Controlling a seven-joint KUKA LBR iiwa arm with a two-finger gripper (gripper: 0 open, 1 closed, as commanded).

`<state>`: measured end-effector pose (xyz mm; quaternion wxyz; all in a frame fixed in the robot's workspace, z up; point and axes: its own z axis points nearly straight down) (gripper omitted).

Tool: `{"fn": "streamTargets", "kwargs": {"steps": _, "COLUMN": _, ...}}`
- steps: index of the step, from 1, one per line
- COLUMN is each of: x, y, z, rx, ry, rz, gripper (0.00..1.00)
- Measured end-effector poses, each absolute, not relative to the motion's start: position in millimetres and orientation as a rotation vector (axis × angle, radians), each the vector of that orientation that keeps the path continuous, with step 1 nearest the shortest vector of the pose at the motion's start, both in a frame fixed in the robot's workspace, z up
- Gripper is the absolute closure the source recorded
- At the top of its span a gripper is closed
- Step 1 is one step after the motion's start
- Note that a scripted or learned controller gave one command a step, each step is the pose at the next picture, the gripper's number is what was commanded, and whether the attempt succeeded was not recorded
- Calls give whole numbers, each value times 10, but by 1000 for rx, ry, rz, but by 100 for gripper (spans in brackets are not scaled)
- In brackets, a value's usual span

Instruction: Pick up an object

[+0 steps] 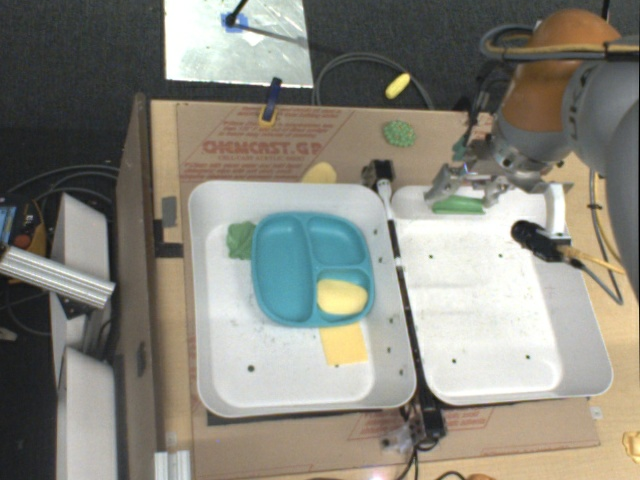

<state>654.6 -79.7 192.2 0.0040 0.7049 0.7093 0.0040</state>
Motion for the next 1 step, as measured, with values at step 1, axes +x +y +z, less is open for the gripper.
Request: {"fn": "streamTargets", "kwargs": {"steps": 1, "x": 6264, "y": -531, "z": 1842, "rx": 2215, "ry": 2229, "rz": 0, "gripper": 100}}
